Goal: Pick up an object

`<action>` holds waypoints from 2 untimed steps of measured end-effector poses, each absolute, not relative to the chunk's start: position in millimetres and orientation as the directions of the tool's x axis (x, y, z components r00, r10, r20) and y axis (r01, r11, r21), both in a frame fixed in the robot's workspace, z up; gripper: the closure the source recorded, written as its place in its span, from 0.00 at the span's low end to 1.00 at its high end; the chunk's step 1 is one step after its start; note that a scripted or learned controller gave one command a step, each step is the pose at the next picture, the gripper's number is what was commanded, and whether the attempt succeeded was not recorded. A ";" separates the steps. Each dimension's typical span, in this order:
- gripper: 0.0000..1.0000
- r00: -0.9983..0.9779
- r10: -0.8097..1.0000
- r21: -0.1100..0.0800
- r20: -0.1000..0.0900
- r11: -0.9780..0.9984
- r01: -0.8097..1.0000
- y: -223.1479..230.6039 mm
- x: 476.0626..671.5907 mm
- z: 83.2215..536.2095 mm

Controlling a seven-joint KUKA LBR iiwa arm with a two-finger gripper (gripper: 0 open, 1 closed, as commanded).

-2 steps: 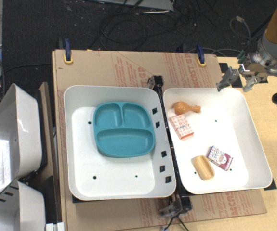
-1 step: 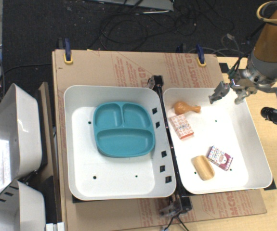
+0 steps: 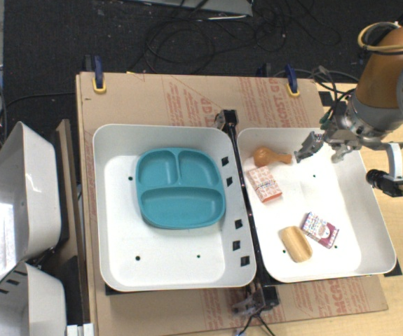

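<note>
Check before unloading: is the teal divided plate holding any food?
Empty: the teal divided plate shows bare compartments, lying flat in the left bin.

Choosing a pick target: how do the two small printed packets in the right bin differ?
The red-and-white packet lies near the right bin's left wall, just below the chicken-leg toy; the purple-and-white packet lies lower, nearer the bin's middle, beside the tan bread roll. The red one looks slightly longer. Both lie flat, clear of the claw.
</note>
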State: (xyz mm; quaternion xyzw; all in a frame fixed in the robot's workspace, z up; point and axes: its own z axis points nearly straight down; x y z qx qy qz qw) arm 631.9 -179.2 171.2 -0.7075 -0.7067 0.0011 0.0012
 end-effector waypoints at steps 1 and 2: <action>0.00 -0.003 1.000 -0.003 0.000 0.003 1.000 -174.0 639.3 122.7; 1.00 -0.004 1.000 0.003 -0.001 0.004 1.000 -174.1 640.6 136.4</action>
